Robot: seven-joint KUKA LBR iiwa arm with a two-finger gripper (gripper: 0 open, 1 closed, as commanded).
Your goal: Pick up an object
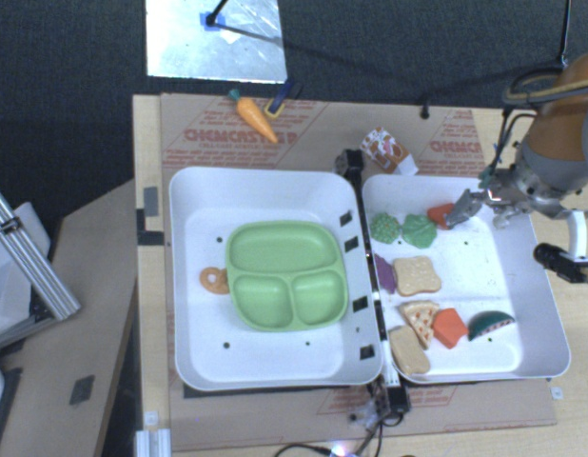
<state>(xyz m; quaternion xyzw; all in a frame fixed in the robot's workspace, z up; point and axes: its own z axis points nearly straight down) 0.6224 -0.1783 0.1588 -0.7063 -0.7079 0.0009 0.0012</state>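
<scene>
Dark carpet surrounds the bench (113, 255), and on it you have a cardboard sheet (313, 122) carrying two white bins side by side.

Gripper (462, 209): you see it low over the upper part of the right bin (537, 350), reaching in from that bin's right side. A red object (441, 214) sits right at its fingertips; you cannot tell whether the fingers are closed on it or only touching it, so the grip is unconfirmed.

Relative to the red object: two green leafy pieces (401, 229) lie just beside it, toward the divider. Below those you find a toast slice (417, 275) with a purple piece (383, 272) against the bin's left wall. Further down the bin are a pizza slice (421, 321), an orange-red block (449, 327), a watermelon wedge (490, 323) and a tan bread piece (408, 351). None of these lies between the gripper and the red object.

Left bin (199, 350): a green divided tray (280, 274) sits in the middle, with a small pretzel (214, 280) touching its left edge.

Outside the bins, beyond the red object's bin wall, you have a small patterned packet (384, 149), and well apart on the cardboard a toy carrot (256, 118). A shiny square plate (216, 25) lies on the carpet beyond that.

Red object: small, flat red, partly hidden by the fingers; its shape is unclear.
</scene>
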